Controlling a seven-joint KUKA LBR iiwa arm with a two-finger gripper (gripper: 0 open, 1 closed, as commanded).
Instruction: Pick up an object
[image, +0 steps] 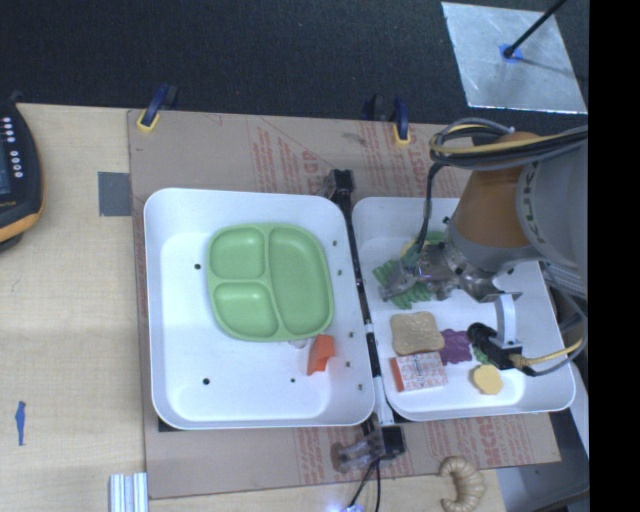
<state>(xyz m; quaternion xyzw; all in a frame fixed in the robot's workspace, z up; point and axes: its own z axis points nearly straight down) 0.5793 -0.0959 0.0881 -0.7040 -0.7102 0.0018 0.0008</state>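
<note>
Nearest the viewer, a curled tan piece (462, 482) lies at the front edge of the cardboard sheet (250, 150), outside both bins. That brown sheet covers the middle of a pale wooden table (70, 320) and is held at its far edge by two clamps, one with a yellow tip (152, 108) and one blue (400, 120). A grey tape patch (115, 193) sits just off the sheet's left edge, and a dark handheld controller (15, 170) lies at the table's left border. Beyond the table is dark floor (250, 50), with a pale sheet (515, 55) on it at far right.

Left bin (160, 300): a green divided plate (270, 280), and an orange piece (320, 354) just beside its front rim.

Right bin (540, 395): along the front, a brown slice (415, 332), a red-and-white packet (419, 372) touching it, a purple piece (456, 346) and a yellow round piece (487, 380). A green leafy piece (395, 280) lies toward the bin's left wall.

The grey arm (500, 210) reaches in from the right, and its pincer (425, 270) is down at the leafy piece. Whether the pincer is apart or together cannot be told, nor whether it grips anything.
</note>
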